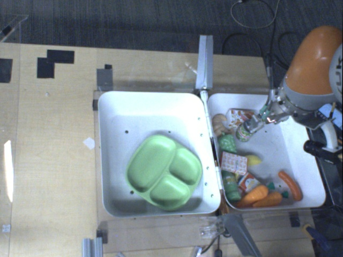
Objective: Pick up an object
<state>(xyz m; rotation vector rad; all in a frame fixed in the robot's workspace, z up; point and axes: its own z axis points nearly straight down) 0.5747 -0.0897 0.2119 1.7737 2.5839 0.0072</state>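
The right bin (300, 143) holds a pile of play food along its left side. In it I see a red and white packet (239, 115), a tan round piece (218, 123), a green piece (227, 142), a checkered box (233, 163), a yellow lemon (254, 160), two orange carrots (258, 195) and a red sausage (290, 185). My gripper (251, 126) reaches down from the right over the bin's upper part. Its tip is right at a small greenish round can (243, 134). Whether it touches or holds the can is unclear.
The left bin (115, 122) holds a green divided plate (164, 171), lying low and right of centre. A metal post (204, 63) stands at the back between the bins. Cables (257, 15) lie on the dark floor beyond the bench.
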